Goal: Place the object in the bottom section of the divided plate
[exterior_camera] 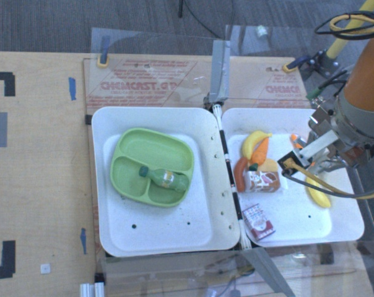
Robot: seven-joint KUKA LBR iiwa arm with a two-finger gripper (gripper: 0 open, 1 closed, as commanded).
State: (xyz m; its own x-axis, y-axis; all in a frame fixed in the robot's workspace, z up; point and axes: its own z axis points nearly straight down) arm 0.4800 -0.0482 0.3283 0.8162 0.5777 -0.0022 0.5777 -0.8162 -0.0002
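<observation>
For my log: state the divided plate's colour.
The divided plate is light green, clearest in the camera view.

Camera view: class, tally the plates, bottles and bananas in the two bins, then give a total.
Green divided plate: 1
Green bottle: 1
Bananas: 2
Total: 4

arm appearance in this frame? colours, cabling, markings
Grey KUKA arm with a broad orange band above the wrist. A grey metal gripper sits at its end, tucked among wrist hardware, so fine detail is hard to make out. Yellow and black cables loop beside the arm at upper right. No readable markings.
</observation>
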